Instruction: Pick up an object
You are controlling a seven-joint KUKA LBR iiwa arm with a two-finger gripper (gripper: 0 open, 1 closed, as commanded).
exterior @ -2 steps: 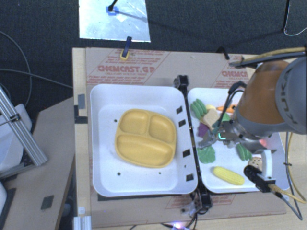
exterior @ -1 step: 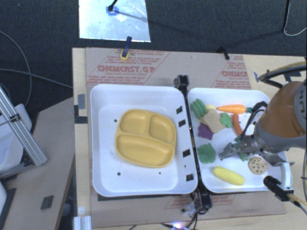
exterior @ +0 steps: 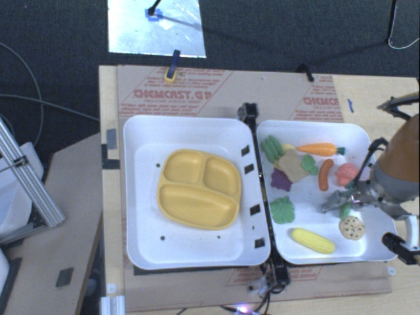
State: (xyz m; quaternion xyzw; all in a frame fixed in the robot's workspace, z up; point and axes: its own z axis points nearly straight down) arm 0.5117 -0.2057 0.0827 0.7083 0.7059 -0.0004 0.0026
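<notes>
The right bin (exterior: 367, 135) holds several toy foods. Among them are an orange carrot (exterior: 317, 149), a tan bread slice (exterior: 293, 167), purple grapes (exterior: 281, 180), a brown sausage (exterior: 325, 174), a pink-red fruit (exterior: 346, 173), green broccoli (exterior: 283, 209), a yellow corn cob (exterior: 313, 240) and a round cookie (exterior: 352, 227). My gripper (exterior: 336, 204) reaches in from the right and hangs low over the bin floor, between the pink-red fruit and the cookie. A small green piece (exterior: 345, 210) shows just beneath it, partly hidden by the gripper.
The left bin (exterior: 141, 136) bears a yellow divided plate (exterior: 199, 188). A black hinge strip (exterior: 260, 189) runs between the two bins. Green pods (exterior: 272, 148) lie at the right bin's back left. The arm's body (exterior: 400, 166) covers the right bin's right edge.
</notes>
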